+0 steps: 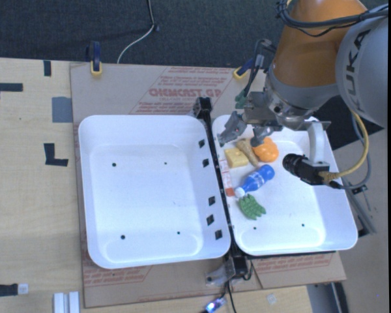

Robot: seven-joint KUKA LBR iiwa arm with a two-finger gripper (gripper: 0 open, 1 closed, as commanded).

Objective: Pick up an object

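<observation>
The gripper point(246, 128) hung near the right bin's point(326, 240) far-left corner; I cannot tell its state. A bottle point(255, 178), orange point(267, 151), cheese point(235, 158) and green toy point(251, 207) lay along the left wall. The bottle seemed light, stiff and slippery; grasp its middle

The right bin point(326, 230) stands on the tabletop point(26, 188), touching the left bin point(143, 188). In the right bin, near its left wall, lie the block point(235, 157), the bottle point(255, 179) and the leaf point(251, 207). The ball point(267, 151) lies just right of the block.
</observation>
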